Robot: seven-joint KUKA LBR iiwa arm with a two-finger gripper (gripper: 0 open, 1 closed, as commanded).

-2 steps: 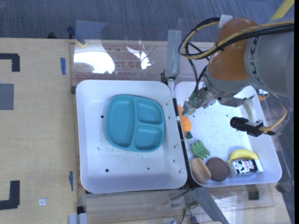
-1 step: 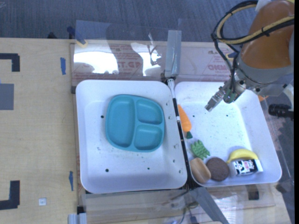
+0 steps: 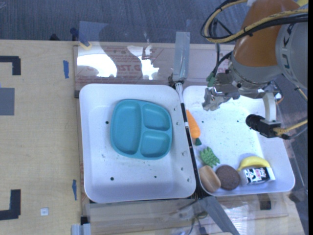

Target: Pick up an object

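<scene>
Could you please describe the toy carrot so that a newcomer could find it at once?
Look in the right bin, along its left wall beside the divider. The carrot lies there, above the leafy green toy: it alone is long, orange and tapered.

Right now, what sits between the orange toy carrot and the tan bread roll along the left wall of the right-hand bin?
In the camera view, a small green leafy toy vegetable lies between the orange toy carrot and the tan bread roll.

Right bin (image 3: pixel 274 146), contents: carrot (image 3: pixel 193 126), orange, lying along the left wall; green leafy piece (image 3: pixel 210 156) below it; bun (image 3: pixel 210 179) and brown patty (image 3: pixel 228 176) touching at the front edge; banana (image 3: pixel 254 161) over a black-and-white carton (image 3: pixel 256 175), front right corner.
</scene>
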